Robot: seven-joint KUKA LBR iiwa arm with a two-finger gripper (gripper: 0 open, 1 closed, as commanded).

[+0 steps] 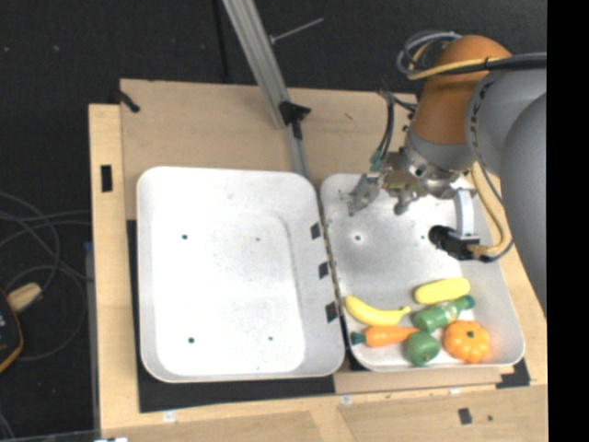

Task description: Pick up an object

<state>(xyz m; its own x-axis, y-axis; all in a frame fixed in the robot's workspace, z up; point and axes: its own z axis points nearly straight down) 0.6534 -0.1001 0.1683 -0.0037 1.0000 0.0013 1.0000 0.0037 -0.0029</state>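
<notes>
gripper [377,196] open over right bin [386,247] (apparently holding nothing)

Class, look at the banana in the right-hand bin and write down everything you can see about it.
The banana is a small, bright yellow, smooth toy that looks like plastic. It is curved, with its ends turned up, and lies flat on the floor of the right bin, near the front left of the cluster of toy food. Its right tip meets the yellow corn and the green vegetable; the orange carrot lies right under it, seemingly touching. The gripper is apart from it, at the bin's far end.
</notes>
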